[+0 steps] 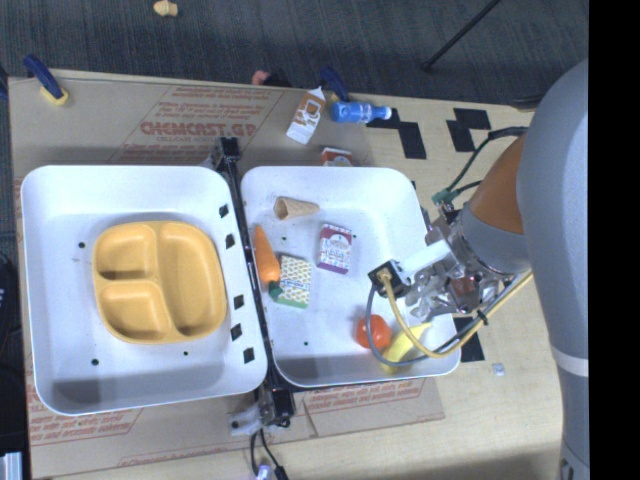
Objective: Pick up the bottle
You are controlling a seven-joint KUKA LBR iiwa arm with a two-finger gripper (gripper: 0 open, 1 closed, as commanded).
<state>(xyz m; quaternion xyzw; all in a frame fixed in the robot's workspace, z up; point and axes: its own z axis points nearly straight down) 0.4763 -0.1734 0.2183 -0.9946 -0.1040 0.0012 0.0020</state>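
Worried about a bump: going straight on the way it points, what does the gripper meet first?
Probably the small orange-red round object in the right white bin, just ahead of the gripper; depth is unclear.

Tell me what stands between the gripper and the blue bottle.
The bottle lies on the bench outside the bins, beyond the right bin's far rim. The gripper is over that bin's near right corner, so the bin wall stands between them. No loose item lies on that line; the purple packet sits aside.
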